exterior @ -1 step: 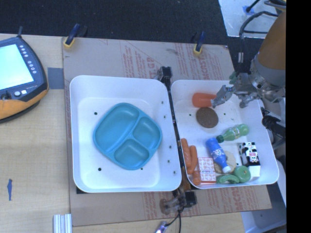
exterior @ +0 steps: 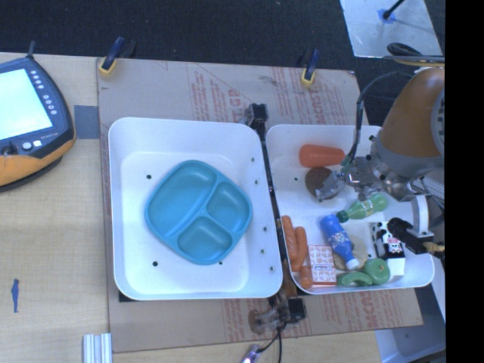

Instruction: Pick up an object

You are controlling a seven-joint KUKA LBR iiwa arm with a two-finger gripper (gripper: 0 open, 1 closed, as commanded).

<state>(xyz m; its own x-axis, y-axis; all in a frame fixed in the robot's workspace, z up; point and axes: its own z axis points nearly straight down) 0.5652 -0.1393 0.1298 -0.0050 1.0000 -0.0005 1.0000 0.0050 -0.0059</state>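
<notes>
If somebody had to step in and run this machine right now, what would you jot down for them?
Gripper: low in the right bin, at a brown round object; whether it grips anything cannot be told.
Right bin: orange piece, green bottle, blue bottle, green ring toy, carrot-like sticks, small printed card.
Left bin: blue divided plate.
Done: arm is down among the objects.
Left: nothing is visibly lifted yet; a clear pick remains.

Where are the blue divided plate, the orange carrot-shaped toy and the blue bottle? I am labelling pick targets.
Blue divided plate [exterior: 198, 212], camera view, centre ridge.
Orange carrot-shaped toy [exterior: 321, 155], camera view, mid-body.
Blue bottle [exterior: 336, 238], camera view, body.
</notes>
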